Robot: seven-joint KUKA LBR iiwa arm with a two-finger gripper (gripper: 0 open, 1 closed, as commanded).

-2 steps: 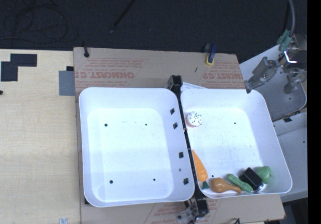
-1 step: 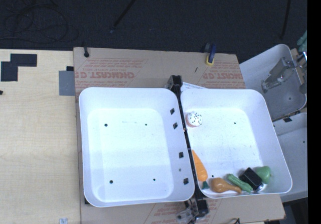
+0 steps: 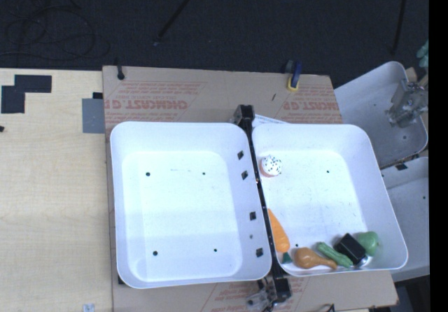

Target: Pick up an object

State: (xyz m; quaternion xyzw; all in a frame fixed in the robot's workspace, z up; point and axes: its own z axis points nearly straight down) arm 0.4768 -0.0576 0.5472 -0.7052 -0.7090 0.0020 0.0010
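A grey two-finger gripper (image 3: 404, 109) hangs right of the right-hand shallow white bin (image 3: 364, 137), its grip impossible to tell. Inside, an orange carrot-shaped toy (image 3: 278, 232) lies by the left wall, a white speckled ball (image 3: 271, 166) farther back, a black block (image 3: 350, 247) near right

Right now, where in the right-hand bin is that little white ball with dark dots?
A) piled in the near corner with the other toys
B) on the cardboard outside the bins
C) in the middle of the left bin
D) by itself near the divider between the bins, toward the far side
D: the white dotted ball lies alone by the divider, while the orange carrot-shaped toy and the rest cluster along the near edge of the right bin.
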